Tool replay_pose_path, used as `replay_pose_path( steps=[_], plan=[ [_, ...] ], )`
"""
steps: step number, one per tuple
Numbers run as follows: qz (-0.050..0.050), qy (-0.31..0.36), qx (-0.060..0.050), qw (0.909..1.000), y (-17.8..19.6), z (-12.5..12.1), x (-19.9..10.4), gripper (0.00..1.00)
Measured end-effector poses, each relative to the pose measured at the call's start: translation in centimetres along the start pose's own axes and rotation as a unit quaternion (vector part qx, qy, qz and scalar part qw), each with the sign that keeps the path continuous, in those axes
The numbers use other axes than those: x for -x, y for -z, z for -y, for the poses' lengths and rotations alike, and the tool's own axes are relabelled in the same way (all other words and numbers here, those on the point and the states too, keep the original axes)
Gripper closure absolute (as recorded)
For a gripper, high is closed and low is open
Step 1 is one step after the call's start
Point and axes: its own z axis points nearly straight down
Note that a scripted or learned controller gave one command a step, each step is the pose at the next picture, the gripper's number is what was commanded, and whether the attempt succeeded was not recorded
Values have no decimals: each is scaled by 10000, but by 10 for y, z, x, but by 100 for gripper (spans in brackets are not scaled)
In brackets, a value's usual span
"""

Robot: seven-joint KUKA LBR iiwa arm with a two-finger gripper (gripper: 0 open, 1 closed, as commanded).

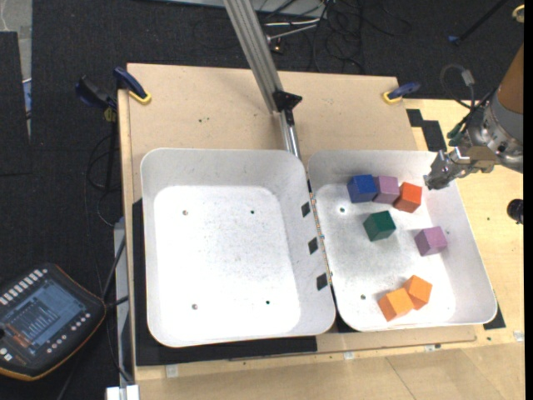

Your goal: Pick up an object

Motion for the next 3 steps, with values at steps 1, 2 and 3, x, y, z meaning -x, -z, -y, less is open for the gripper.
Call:
replay_pose_path(
  steps=[1, 2, 3],
  plan=[
    [-20, 23, -28, 10000, 3, 6, -56, 100],
    [-23, 29, -34, 10000, -9, 3, -114, 100],
    [-22, 29, -34, 10000, -10, 4, -171, 100]
  ],
)
